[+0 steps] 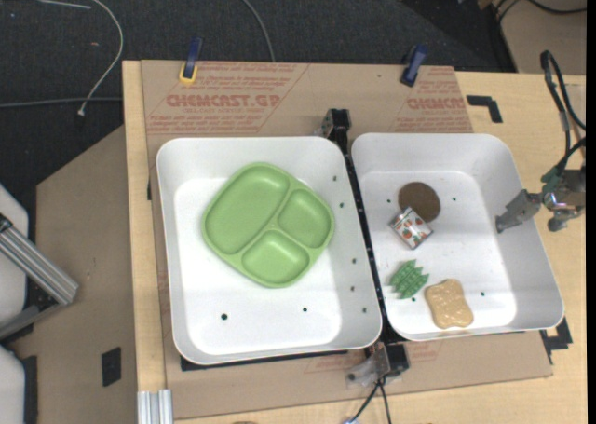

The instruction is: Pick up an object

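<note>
The right bin (pixel 494 157) holds a brown disc (pixel 419 198), a small patterned block (pixel 411 227) just below it, a little green leafy piece (pixel 408 280) and a tan biscuit-shaped piece (pixel 449 305) near the front. My gripper (pixel 531 208) hangs at the right rim of this bin, well to the right of the objects and touching none of them. I see nothing held in it. A green divided plate (pixel 269 224) lies in the middle of the left bin (pixel 186 301).
Both bins rest on a cardboard sheet (pixel 242 96) held by two blue clamps (pixel 192 57) at the back. Black brackets (pixel 336 123) join the bins at the back and front. Cables (pixel 559 87) run along the right side of the bench.
</note>
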